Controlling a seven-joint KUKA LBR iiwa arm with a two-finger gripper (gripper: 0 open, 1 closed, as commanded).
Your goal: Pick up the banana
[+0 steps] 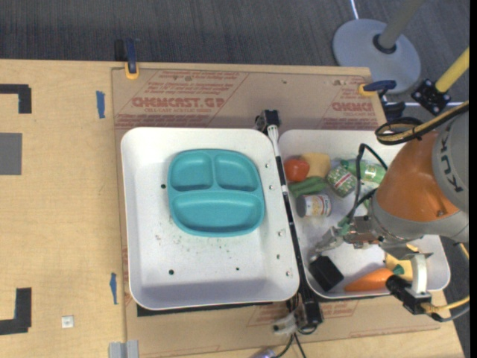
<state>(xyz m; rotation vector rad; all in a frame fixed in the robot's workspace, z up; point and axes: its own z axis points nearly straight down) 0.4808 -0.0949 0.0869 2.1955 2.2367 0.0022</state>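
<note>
Carrot (369,280) near spread fingers (333,239); banana (318,163) (pale yellow) well apart

A dark grey carpeted floor (223,10) is seen beyond the bench, up the view from the gripper. A round grey stand base (376,51) with a pale pole (410,10) is set on it, directly beyond the gripper. The light wooden bench top (56,200) is spread far to its left, marked with black tape (19,99) and blue tape (100,104).
</note>
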